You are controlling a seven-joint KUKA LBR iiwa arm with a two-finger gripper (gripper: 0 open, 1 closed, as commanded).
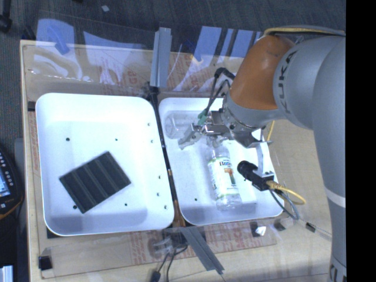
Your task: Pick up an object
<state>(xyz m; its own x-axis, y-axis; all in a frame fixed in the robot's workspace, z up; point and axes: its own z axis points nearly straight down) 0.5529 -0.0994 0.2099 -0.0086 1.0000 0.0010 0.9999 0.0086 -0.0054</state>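
The tool (191,135) hangs over the right bin (194,210), near its far left corner, with its fingers spread open and holding nothing. A clear bottle (224,178) lies in this bin, just beside the tool. A dark ribbed panel (94,181) lies in the left bin (53,113).

A pale wooden bench (88,63) with a light, printed top fills most of the frame. Two shallow white plastic bins rest directly on it, side by side: the left bin (50,113) at centre left, the right bin (188,207) at centre right, their inner rims nearly touching. A grey metal bar (202,252) lies slantwise on the bench at lower centre.
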